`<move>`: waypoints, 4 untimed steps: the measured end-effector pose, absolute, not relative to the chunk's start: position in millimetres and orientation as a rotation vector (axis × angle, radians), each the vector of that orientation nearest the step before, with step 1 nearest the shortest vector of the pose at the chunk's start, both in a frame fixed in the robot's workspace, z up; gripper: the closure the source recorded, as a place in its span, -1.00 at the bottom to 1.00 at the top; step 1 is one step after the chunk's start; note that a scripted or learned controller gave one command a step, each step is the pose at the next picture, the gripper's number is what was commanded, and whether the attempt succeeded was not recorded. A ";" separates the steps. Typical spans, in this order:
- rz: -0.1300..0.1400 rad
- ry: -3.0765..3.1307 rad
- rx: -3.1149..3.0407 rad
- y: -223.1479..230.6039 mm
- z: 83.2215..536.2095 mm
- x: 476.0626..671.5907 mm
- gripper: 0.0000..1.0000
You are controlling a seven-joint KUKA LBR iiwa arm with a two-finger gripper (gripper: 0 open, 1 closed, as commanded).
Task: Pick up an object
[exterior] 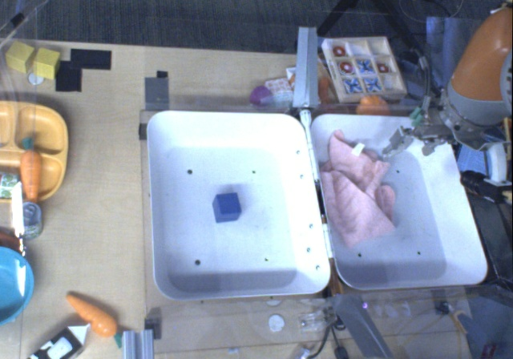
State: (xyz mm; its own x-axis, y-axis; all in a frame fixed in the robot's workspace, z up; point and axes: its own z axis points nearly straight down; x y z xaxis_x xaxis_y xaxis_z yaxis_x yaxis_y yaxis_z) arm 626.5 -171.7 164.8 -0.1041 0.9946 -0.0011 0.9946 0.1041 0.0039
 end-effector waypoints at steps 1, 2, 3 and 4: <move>0.011 2.490 1.896 -136.9 89.6 608.9 -1.00; 0.012 2.528 1.845 -92.4 89.9 604.8 -1.00; 0.021 2.522 1.836 -92.1 104.1 608.6 1.00; 0.011 2.548 1.820 -37.6 246.4 622.5 1.00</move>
